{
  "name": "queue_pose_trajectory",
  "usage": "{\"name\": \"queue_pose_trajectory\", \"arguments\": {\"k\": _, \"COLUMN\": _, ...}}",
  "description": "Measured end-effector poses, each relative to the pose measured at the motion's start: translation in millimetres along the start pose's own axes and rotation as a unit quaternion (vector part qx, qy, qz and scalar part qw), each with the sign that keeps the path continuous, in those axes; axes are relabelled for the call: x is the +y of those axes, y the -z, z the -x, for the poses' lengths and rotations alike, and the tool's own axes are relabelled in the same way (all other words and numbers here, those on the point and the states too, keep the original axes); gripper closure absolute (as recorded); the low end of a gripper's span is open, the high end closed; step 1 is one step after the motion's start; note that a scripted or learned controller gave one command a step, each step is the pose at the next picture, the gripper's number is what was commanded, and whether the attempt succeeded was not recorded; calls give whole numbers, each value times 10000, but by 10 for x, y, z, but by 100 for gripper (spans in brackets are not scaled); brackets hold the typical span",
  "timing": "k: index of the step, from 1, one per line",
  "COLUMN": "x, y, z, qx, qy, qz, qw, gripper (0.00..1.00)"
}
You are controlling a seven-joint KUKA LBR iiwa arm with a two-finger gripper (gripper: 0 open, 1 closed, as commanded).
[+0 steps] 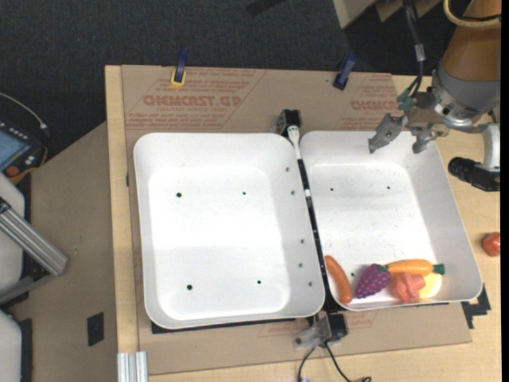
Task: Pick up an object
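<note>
1. The worktop [71, 213] is a pale wooden surface across the middle of the frame, with dark carpet along the top edge.
2. A brown cardboard sheet [238, 94] with red lettering lies flat on the worktop under both bins. Two clips hold its upper edge, one blue and yellow [180, 68] at upper left and one blue [345, 71] at upper centre.
3. The left bin [215, 229] is a shallow white tray with small dark dots on its floor, left of centre.
4. The right bin [382, 205] is a matching white tray, touching the left bin along a dark seam. Black clamps sit at the top [289, 122] and bottom [330, 327] of that seam.
5. The arm [473, 46], grey with an orange band, enters at the upper right corner.
6. The end effector [402, 135] is over the upper edge of the right bin, well apart from the toys. Its two fingers are spread and released, with nothing between them.
7. The toy food sits clustered in the lower right corner of the right bin:
   - an orange sausage [338, 279], tilted, against the bin's left wall;
   - a carrot [413, 267], lying across the top of the cluster;
   - a bunch of purple grapes [372, 280], just beside the sausage;
   - a pink piece [406, 286] touching a yellow piece [429, 286]; their kind cannot be told.
8. A small red object [491, 244] lies on the worktop at the right edge, outside the bins.
</note>
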State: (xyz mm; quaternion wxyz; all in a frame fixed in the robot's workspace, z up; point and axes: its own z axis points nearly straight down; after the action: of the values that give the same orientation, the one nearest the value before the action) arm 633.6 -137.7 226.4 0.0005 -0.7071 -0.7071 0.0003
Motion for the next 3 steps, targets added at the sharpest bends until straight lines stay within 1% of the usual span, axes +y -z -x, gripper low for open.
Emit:
{"name": "queue_pose_trajectory", "arguments": {"k": 1, "x": 36, "y": 2035, "z": -368, "qx": -18, "qy": 25, "qz": 119, "qw": 9999, "gripper": 0}}
{"name": "queue_pose_trajectory", "arguments": {"k": 2, "x": -956, "y": 2798, "z": 848, "qx": -49, "qy": -72, "qz": 66, "qw": 9999, "gripper": 0}}
{"name": "queue_pose_trajectory", "arguments": {"k": 3, "x": -893, "y": 2844, "z": 766, "qx": -35, "qy": 3, "qz": 49, "qw": 10000, "gripper": 100}}
